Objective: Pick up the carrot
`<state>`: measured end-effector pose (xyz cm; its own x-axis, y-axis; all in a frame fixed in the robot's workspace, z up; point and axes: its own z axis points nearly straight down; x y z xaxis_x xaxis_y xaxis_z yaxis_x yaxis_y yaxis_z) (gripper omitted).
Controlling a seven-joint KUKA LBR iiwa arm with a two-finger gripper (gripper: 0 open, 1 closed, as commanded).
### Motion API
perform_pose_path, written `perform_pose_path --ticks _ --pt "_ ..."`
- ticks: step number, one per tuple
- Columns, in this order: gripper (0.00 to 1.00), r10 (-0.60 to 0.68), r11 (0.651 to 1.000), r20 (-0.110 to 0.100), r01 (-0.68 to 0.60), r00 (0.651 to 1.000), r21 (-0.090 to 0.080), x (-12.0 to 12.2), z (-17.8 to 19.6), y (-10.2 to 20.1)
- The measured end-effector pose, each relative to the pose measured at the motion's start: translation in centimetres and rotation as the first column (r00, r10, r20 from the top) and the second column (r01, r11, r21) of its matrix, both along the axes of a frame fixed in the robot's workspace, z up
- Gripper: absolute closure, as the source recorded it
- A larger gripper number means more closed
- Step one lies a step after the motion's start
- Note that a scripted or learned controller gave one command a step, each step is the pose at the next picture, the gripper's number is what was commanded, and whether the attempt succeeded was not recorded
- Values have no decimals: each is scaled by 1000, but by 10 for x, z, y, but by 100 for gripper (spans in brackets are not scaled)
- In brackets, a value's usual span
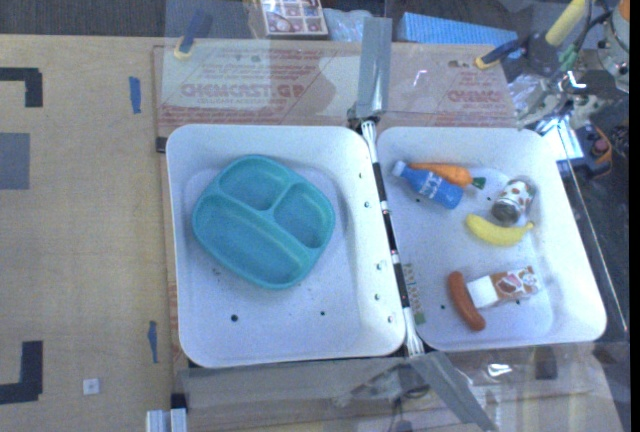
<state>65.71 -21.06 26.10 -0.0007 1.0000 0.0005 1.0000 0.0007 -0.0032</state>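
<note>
Status: task not started as far as you can see. The carrot [443, 173] lies flat in the right bin [583, 292], in its far-left part, green tip pointing toward the bin's middle. Nothing has it, nothing touches it from above.

The arm's tool end [556, 92] sits in the clutter beyond the right bin's far-right corner, outside the bin. It's too tangled w/ cables and hardware there, so you can't tell how wide its grip is set or whether it carries anything. No carrot is seen at it, that much is plain.

From the tool end, the carrot is well apart: toward the left bin [200, 320] and nearer the camera, down at the bin floor.

Watch the neighbours. A blue bottle [428, 186] lies touching the carrot along its near side, roughly parallel. So 1 side of the carrot is crowded, and a grab could catch the bottle instead, in my view. A banana [497, 231] and a small brown-and-white can [512, 201] sit near, on the tool-end side of the carrot but apart from it. A sausage [466, 300] and a small carton [505, 286] are in the near part of the bin, well clear. The teal plate [263, 218] in the left bin is no factor.

Left to do, approx. all 4 steps: reach over, come down on the carrot, close, lift
</note>
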Motion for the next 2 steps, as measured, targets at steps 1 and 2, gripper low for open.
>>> perform_pose_path --ticks 1,2 --pt "0 127 992 2 -127 992 0 -27 -151 41" --pt "0 365 931 5 -365 931 -3 6 -132 47"
